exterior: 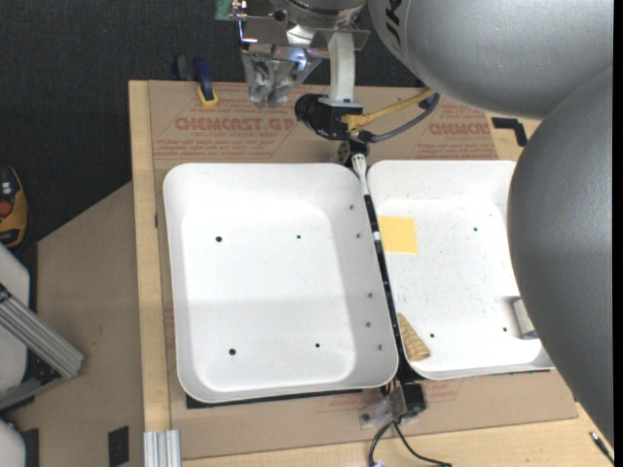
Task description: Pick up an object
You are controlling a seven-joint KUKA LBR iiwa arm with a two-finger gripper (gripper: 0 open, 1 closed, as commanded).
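- Two-finger metal gripper [270, 84] sits past the far edge of the bins, above the brown cardboard bench sheet [146, 261]; can't tell its state from here.
- Nothing visible in its grasp.
- Flat yellow square piece [397, 234] lies in the right shallow white bin [467, 290], near its left wall, well apart from the gripper.
- Small tan waffle-textured cone-shaped piece [413, 341] rests at that bin's near left corner.
- Left shallow white bin [273, 280] touches the right one.
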